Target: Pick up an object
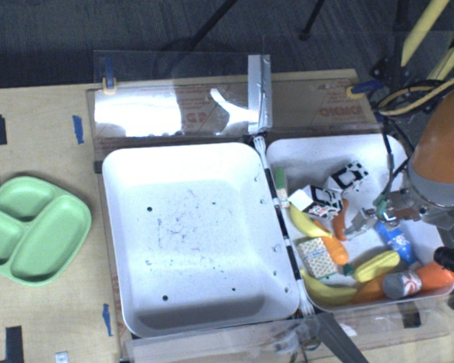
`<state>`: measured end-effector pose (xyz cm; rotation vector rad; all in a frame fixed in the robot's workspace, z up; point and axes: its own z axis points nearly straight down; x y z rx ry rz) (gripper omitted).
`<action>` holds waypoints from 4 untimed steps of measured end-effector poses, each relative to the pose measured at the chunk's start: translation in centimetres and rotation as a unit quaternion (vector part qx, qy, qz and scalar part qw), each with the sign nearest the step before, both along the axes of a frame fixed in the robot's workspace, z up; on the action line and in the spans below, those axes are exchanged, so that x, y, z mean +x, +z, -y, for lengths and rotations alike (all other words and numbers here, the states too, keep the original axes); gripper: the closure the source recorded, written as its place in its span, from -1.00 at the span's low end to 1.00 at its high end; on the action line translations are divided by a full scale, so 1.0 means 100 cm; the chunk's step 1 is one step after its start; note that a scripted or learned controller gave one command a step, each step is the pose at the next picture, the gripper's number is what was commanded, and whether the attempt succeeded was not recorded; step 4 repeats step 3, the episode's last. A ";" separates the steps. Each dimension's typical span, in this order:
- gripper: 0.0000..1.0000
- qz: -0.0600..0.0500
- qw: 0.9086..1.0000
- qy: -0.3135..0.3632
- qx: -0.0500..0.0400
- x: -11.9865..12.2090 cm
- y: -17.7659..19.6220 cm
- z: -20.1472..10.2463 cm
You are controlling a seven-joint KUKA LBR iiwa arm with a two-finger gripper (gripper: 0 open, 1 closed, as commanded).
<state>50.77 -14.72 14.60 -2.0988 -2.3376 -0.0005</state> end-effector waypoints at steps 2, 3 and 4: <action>1.00 0.009 0.994 0.110 -0.002 -0.023 -0.042 -0.030; 1.00 0.001 0.993 0.114 0.000 0.050 0.059 -0.072; 1.00 0.001 0.993 0.114 0.000 0.050 0.059 -0.072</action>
